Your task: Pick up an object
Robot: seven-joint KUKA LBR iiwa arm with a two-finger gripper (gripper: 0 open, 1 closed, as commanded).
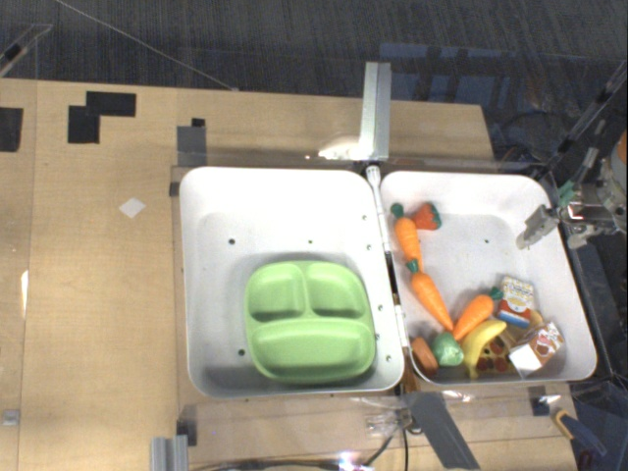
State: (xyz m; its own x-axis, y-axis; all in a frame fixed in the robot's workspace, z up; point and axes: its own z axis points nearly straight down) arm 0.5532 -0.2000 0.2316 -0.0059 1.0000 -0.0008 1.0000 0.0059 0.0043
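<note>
Single fixed overhead camera, slanted down, both bins (196,263) framed.

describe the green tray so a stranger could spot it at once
Look in the left white bin. The green divided tray lies flat toward its near side, alone there. Unlike the small toy foods heaped in the right bin, it is large, with three compartments.

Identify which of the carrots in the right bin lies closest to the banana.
The short carrot slanting just above the banana, its tip nearly touching it. The other two, one near the divider and one below it, lie farther left.
</note>
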